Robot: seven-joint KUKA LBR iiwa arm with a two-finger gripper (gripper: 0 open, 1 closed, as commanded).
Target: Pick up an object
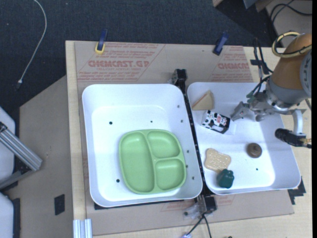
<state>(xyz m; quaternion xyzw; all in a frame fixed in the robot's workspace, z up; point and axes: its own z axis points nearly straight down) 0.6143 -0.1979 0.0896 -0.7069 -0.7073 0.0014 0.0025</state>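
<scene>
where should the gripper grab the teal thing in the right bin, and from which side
Probably straight from above, fingers closing across the narrow sides of the teal object. It sits near the right bin's front wall with the tan cracker-shaped piece close beside it, so side approaches look crowded.

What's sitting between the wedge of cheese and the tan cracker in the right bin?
A small black-and-white box lies between the cheese wedge and the cracker, seen from overhead.

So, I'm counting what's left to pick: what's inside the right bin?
The right bin holds a tan wedge, a black-and-white block, a brown disc, a beige cracker-like piece and a teal object. The arm hides the far right corner.
</scene>
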